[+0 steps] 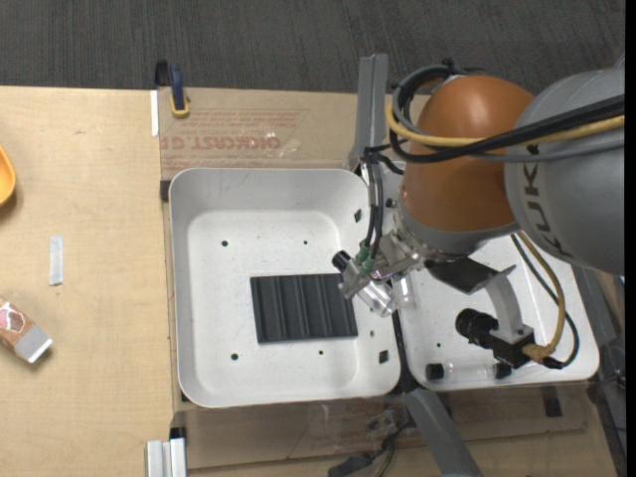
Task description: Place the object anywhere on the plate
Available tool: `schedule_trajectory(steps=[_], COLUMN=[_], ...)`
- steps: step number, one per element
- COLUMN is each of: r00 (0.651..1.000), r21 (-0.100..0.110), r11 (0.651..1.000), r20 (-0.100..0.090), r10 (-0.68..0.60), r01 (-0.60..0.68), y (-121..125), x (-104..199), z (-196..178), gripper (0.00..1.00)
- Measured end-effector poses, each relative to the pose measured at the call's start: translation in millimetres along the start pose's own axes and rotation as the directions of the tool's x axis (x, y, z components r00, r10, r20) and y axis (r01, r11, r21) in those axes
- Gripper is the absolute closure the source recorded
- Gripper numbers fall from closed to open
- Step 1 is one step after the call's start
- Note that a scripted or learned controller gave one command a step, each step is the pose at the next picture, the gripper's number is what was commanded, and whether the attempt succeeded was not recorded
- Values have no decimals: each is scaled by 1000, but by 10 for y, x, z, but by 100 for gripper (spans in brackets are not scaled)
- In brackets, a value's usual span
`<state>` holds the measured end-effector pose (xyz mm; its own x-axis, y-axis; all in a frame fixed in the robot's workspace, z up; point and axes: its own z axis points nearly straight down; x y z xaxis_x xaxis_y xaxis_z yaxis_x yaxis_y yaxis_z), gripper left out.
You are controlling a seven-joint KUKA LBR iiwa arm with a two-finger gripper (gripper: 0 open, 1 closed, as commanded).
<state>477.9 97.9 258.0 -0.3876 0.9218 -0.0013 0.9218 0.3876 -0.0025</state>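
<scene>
Wooden bench (89,217), ribbed black plate (298,308) in left white bin (199,266), end effector (376,291) at its right edge, grip unclear

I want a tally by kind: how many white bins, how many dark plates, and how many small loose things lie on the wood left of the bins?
White bins: 2
Dark ribbed plate: 1
Small loose things: 3 (orange piece, pale strip, wrapped block)
Total: 6

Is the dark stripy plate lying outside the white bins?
No, the dark ribbed plate lies flat on the floor of the white bin that is farther from the arm.
</scene>
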Motion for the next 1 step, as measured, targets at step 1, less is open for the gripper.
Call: schedule_trajectory(steps=[1], r00=[1000], r21=[0], r11=[1000], r20=[0], r10=[0], r01=[0], y=[0], x=[0], z=[0], gripper=[0])
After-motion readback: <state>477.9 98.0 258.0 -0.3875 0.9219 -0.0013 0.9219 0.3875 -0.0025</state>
